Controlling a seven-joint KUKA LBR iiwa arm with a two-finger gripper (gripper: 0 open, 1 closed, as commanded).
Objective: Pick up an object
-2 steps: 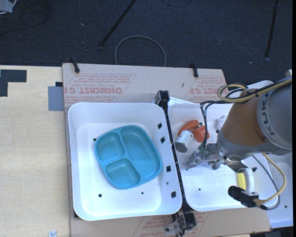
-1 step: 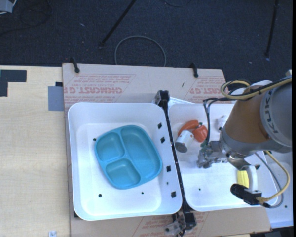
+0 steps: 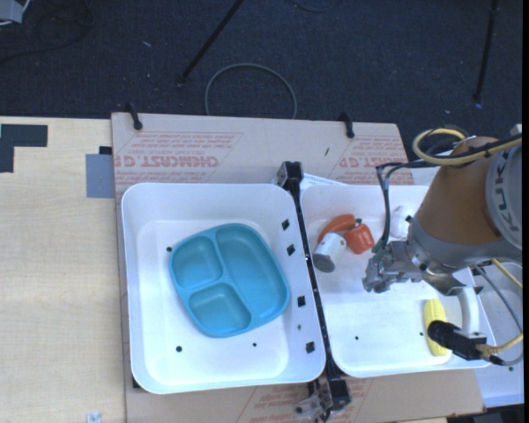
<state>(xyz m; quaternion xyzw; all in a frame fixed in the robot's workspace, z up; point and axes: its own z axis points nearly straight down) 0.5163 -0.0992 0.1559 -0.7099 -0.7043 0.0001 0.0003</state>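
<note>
Faintly, mirrored "CHEMCRZT"-like print (image 3: 178, 159) crosses the cardboard (image 3: 247, 144).

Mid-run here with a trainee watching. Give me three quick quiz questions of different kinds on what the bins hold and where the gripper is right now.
1. True or false: the blue divided plate lies in the left bin.
2. Multiple choice: the gripper is over which bin? A) the left bin B) the right bin C) neither
3. Short answer: which object lies nearest the divider between the bins, on its right side?

Key
1. True.
2. B; it sits right of the orange and white object and holds nothing visible.
3. The orange and white object; the yellow object lies far over by the right edge.
</note>
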